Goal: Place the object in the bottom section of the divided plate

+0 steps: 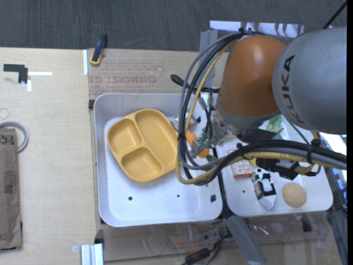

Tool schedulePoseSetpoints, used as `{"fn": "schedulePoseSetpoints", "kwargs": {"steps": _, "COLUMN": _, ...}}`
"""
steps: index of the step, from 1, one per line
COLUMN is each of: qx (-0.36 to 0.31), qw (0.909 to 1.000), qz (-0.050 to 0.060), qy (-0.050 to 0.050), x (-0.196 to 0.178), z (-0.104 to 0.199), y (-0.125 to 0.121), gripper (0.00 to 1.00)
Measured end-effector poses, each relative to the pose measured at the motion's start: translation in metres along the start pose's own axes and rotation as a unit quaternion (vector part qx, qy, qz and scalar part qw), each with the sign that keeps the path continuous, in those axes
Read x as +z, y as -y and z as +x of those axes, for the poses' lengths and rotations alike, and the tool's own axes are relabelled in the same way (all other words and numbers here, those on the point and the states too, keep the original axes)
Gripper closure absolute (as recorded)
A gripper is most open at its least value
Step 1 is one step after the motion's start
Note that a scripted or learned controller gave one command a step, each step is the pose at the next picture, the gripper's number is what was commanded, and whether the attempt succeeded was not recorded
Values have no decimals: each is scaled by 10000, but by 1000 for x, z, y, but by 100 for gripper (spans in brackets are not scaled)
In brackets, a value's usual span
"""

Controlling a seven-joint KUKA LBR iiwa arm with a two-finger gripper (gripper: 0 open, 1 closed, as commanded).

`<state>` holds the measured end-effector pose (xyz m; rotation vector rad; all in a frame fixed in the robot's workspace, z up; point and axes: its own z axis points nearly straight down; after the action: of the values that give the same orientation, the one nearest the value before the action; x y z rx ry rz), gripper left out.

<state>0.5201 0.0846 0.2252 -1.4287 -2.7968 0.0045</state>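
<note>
A yellow divided plate (142,143) lies tilted in the left bin (149,206), with nothing in its three sections. Its bottom section (142,163) faces the bin's front. My gripper (202,141) hangs at the left bin's right wall, just right of the plate, mostly hidden under the orange wrist band and cables. Small orange pieces (192,137) show beside it at the plate's right rim. I cannot see whether they are held.
The right bin (320,206) holds a tan ball (294,195), a red and white packet (241,170), a black and white item (265,186) and a green item (274,125). Thick cables (190,148) loop over the divide between the bins.
</note>
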Motion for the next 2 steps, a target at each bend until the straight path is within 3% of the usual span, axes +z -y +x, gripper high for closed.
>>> {"fn": "schedulePoseSetpoints", "kwargs": {"steps": 1, "qx": -465, "qw": 9989, "qz": 0, "qy": 2, "x": 60, "z": 27, "y": -48, "gripper": 100}}
{"fn": "schedulePoseSetpoints", "kwargs": {"steps": 2, "qx": 756, "qw": 9971, "qz": -5, "qy": 7, "x": -13, "z": -12, "y": -20, "gripper": 100}}
